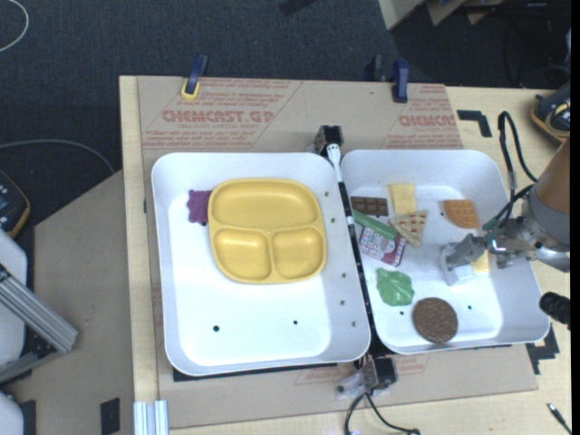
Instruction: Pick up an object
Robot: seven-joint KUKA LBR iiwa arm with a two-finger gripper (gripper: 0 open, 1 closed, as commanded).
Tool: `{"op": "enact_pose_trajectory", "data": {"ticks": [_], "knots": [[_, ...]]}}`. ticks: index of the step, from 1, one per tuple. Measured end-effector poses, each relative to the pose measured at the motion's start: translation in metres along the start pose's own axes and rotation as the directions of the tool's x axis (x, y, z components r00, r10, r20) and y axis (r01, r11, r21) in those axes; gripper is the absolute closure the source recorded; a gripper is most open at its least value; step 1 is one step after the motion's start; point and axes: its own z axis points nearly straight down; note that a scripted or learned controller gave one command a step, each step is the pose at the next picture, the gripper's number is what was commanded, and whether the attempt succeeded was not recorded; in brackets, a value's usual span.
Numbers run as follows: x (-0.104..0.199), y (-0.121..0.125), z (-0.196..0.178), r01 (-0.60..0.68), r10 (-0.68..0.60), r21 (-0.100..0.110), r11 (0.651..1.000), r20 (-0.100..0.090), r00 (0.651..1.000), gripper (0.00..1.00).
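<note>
My gripper (pixel 459 261) hangs low over the right bin (pixel 480 166), in its right half, with the arm reaching in from the right edge. A small yellow piece (pixel 481 262) shows right beside the gripper's tip; I cannot tell whether it is held. Around it in this bin lie an orange cracker (pixel 460 213), a waffle piece (pixel 410 226), a yellow cheese slice (pixel 401 197), a brown chocolate bar (pixel 369 206), a pink-and-white packet (pixel 378 241), a green leaf-like item (pixel 395 287) and a round brown cookie (pixel 435 319).
The left bin (pixel 181 279) holds a yellow divided plate (pixel 267 228) with a purple item (pixel 198 206) at its left edge. Clamps stand at the board's back edge. Cables trail by the right bin's right side.
</note>
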Motion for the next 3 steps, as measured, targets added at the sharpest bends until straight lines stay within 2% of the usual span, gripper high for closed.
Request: {"op": "enact_pose_trajectory", "data": {"ticks": [1, 2, 3], "knots": [[0.001, -0.001, 0.053, 0.0, 0.0, 0.001, 1.0, 0.0, 1.0, 0.0], [0.0, 0.001, 0.04, -0.001, 0.001, -0.008, 1.0, 0.004, 1.0, 1.0], [0.003, 0.005, -0.023, 0.002, -0.002, -0.014, 1.0, 0.007, 1.0, 1.0]]}}
